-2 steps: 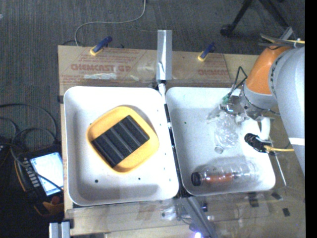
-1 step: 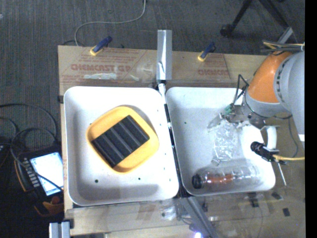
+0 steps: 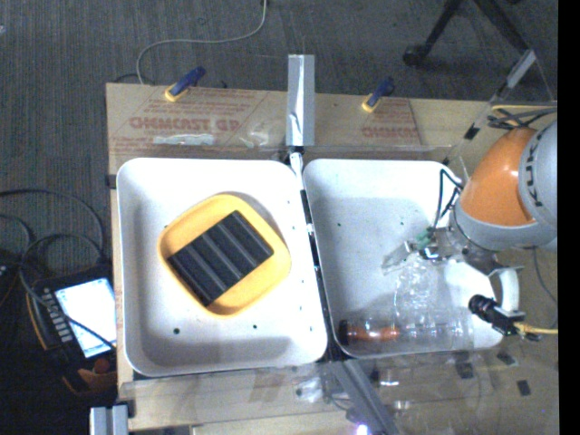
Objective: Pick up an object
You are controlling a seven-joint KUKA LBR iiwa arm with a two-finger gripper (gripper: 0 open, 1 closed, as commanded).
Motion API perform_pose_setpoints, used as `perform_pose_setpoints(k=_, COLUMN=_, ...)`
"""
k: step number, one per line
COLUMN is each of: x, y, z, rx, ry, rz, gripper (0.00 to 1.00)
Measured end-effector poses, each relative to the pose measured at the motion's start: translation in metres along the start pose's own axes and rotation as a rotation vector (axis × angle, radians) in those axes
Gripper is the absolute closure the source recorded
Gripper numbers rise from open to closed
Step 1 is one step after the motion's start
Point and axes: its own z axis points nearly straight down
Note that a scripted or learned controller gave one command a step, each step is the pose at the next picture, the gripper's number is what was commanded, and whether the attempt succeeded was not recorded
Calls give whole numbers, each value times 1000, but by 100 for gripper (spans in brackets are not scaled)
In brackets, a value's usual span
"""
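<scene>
Yellow plastic frames a black ribbed panel on the soap-dish-shaped tray [image 3: 226, 253] that lies tilted near the middle of the left bin [image 3: 145, 333]. The right bin [image 3: 362, 198] holds a clear plastic bottle [image 3: 408, 331] lying on its side along the near edge, its brownish end toward the near left corner. Just above it, toward the bin's right edge, sits a crumpled piece of clear plastic [image 3: 412, 284]. The grey arm with its orange band [image 3: 494, 188] hangs over the right bin's right edge, and the gripper [image 3: 433, 243] is low above the crumpled plastic; whether its fingers are apart or together cannot be told. Two blue-and-yellow clamps [image 3: 185, 82] grip the bench's far edge.
</scene>
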Motion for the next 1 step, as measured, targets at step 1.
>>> perform_pose_setpoints(k=1, x=2, y=1, z=-9, rx=-2, ry=3, rz=-2, gripper=100)
